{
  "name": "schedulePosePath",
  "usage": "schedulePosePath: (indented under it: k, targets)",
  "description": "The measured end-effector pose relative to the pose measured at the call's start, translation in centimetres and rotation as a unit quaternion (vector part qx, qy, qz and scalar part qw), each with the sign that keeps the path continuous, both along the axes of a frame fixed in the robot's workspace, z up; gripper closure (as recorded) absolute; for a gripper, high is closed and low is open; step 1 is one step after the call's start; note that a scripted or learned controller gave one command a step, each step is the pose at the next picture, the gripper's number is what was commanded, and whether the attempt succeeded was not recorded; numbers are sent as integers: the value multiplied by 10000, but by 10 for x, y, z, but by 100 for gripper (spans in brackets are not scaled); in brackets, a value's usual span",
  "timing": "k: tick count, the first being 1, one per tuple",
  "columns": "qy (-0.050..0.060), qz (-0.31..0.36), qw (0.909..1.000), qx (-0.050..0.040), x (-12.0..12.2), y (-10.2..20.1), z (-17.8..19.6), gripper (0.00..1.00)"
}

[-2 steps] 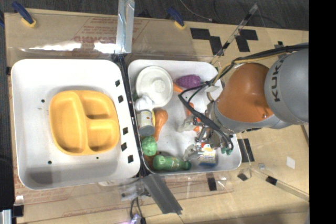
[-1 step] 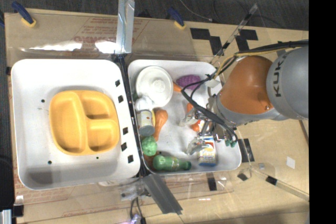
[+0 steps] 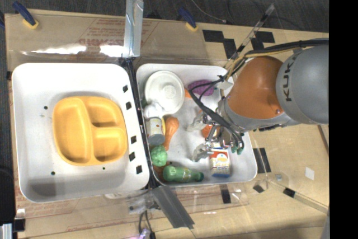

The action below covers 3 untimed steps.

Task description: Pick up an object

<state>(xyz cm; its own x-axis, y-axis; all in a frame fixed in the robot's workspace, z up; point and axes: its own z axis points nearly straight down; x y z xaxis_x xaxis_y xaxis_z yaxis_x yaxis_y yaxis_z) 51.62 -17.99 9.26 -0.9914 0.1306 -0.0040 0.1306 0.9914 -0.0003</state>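
The right bin [image 3: 246,168] holds several objects. A white round bowl [image 3: 164,88] lies at its far left, with a purple item [image 3: 198,87] beside it. An orange carrot [image 3: 171,127] and a small can [image 3: 155,128] lie along the left wall. A green ball-like piece [image 3: 158,155] and a long green item [image 3: 182,174] sit at the near edge. A small orange-and-white carton [image 3: 220,163] stands at the near right. My gripper [image 3: 206,141] is low in the bin, just above the carton and right of the carrot. A small orange piece [image 3: 208,130] shows right at the gripper.
The left bin [image 3: 28,120] holds a yellow divided tray [image 3: 89,129]. The arm's orange band [image 3: 254,92] and grey body hang over the right bin's right side, with black cables trailing across it. A metal bracket [image 3: 133,25] stands at the far edge between the bins.
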Motion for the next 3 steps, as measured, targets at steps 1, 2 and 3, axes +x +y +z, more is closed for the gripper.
schedulePosePath:
  k: [1,2,3]
  targets:
    - [20,88,10000,11,1,22,-1,0]
    - [22,89,10000,8,1,22,-1,0]
    - [22,513,9987,8,-8,-3,0,0]
